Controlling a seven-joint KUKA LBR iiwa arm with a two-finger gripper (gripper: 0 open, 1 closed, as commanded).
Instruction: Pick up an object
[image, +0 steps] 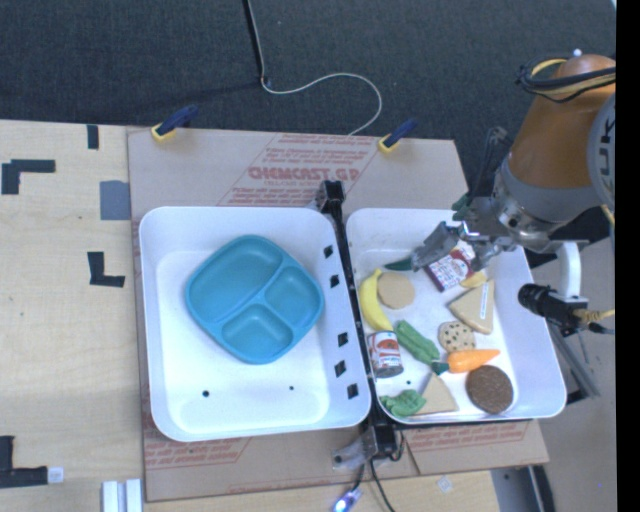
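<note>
— Nearest us sit the lettuce leaf (402, 403) and brown cookie (489, 388) at the right bin's (535, 345) front edge; behind them?

— Carrot (470, 360), can (386, 353), banana (372, 301); the blue plate (255, 297) lies alone in the left bin (170, 330).

— And the claw?

— The gripper (447, 243) hangs over the right bin's back, just above a red-labelled packet (449, 270); whether its fingers are spread, I cannot tell.

Right bin (545, 400) holds the pickings. A yellow banana (373, 302) curves along its 9 o'clock side, a round tan cookie (396, 291) touching it. At 12 o'clock a red-and-white packet (449, 270) lies tilted. A cheese wedge (476, 306) sits toward 3 o'clock, a chip cookie (454, 335) beside it. The orange carrot (471, 359) and brown round patty (490, 388) lie at 5 o'clock, with a small can (386, 353) at 8.
</note>
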